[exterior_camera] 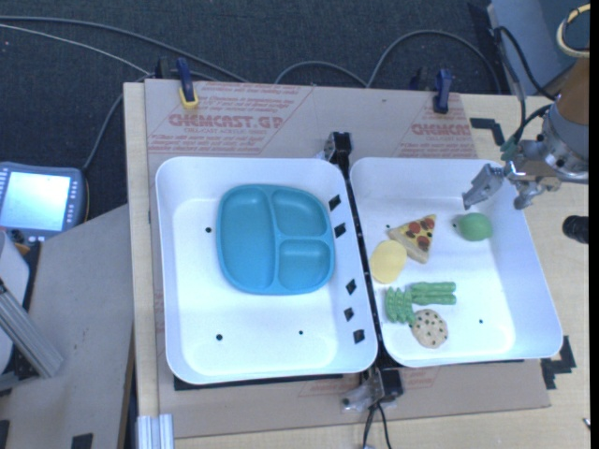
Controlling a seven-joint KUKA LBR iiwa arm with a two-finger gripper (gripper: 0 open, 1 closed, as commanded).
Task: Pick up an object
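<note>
Hand (504,187) hangs open and empty over the right bin (524,279), near its far right corner. Nearest object: green ball (474,226), just beside it. Risk: a round body may roll from closing fingers toward the pizza slice (415,236).

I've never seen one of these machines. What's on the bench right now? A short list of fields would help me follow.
left bin: holds a blue tray with three compartments
right bin: holds five toy foods
foods: pizza slice, green ball, yellow piece, green stalks, cookie
gripper: above the right bin's far edge, open, holding nothing
nearest food to gripper: green ball
arm: reaches in from the right
</note>
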